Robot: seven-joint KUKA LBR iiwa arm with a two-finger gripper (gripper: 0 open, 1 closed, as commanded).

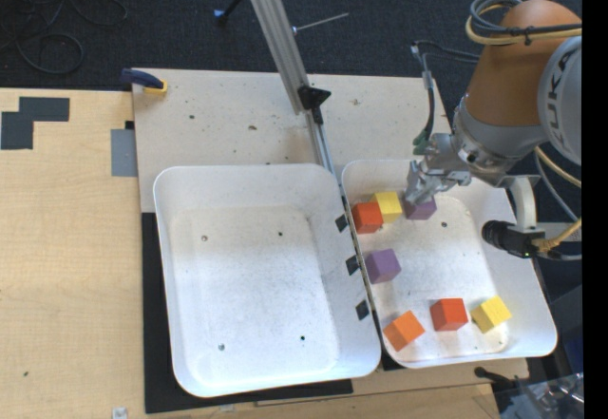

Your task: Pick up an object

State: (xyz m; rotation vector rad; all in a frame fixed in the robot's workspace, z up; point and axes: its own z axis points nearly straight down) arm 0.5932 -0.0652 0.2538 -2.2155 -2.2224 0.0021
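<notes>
Camera view: pincer (425,187) sits directly over purple cube (421,208), at right bin's (532,336) far end, just right of yellow cube (388,206). Can't tell finger state; approach looks straight down.

light: even, bright bins — shadows: soft — focus: slightly soft, grainy
</notes>
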